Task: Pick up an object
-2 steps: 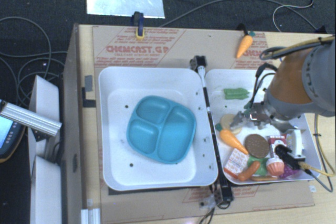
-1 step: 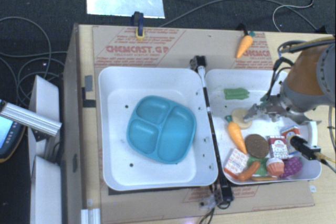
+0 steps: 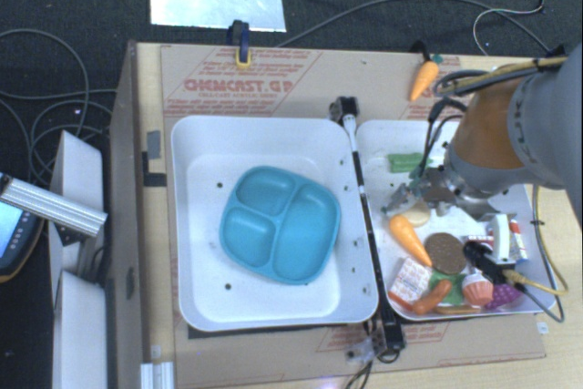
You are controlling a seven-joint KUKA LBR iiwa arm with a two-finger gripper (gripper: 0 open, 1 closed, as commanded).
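The gripper (image 3: 414, 193) is being held low in the right bin (image 3: 378, 141), nothing visibly between its parts; its opening cannot be told. The carrot (image 3: 410, 238) is lying just below it, long axis running diagonally. Room is being narrowed by the divider and nearby toys.

Blue divided plate (image 3: 280, 223) flat in left bin (image 3: 187, 196); toy carrot (image 3: 424, 78) on cardboard beyond bins.

bench (image 3: 264, 73) bears two bins (image 3: 196, 196), stray carrot (image 3: 424, 79).
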